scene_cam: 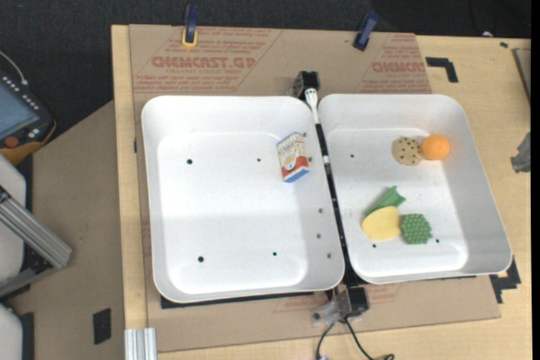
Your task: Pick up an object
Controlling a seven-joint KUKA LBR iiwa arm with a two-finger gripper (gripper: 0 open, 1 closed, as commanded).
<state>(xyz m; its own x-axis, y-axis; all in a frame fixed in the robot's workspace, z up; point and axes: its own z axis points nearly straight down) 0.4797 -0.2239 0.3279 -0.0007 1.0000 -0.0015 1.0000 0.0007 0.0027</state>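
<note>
A small white, red and blue carton (pixel 293 157) stands in the left bin (pixel 169 122), near its right wall. In the right bin (pixel 472 206) a round tan cookie (pixel 407 151) touches an orange ball (pixel 435 147) at the back. Nearer the front lie a yellow lemon-like fruit (pixel 380 223), a green leaf-shaped piece (pixel 387 199) just behind it, and a bumpy green item (pixel 414 228) beside it on the right.
Both bins rest on a cardboard sheet (pixel 253 55) held by two clamps (pixel 190 25) at the back edge. A black divider strip (pixel 325 173) runs between the bins. Grey equipment (pixel 29 236) stands off the bench at the left.
</note>
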